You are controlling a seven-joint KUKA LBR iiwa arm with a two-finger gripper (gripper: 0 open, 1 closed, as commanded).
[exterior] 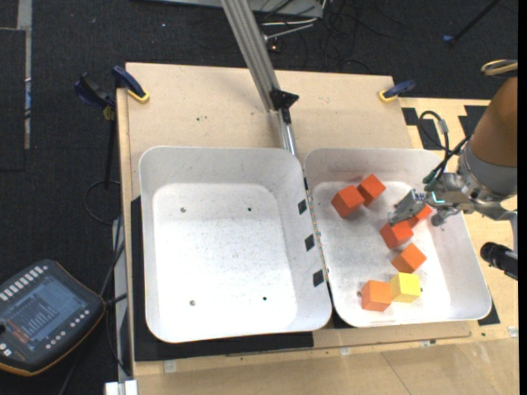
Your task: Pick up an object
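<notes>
A pale wooden bench [214, 109] stands on dark carpeted floor [66, 23], with blue-handled clamps [99, 89] at its upper corners. A teach pendant [41, 311] lies lower left; cables [346, 23] trail across the top of the frame.

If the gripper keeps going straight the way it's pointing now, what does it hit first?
Most likely the orange cube right under the gripper in the right bin. The tool points down and slightly leftward in the view, and that cube sits at its tip. Depth is unclear, so contact may already be close.
</notes>
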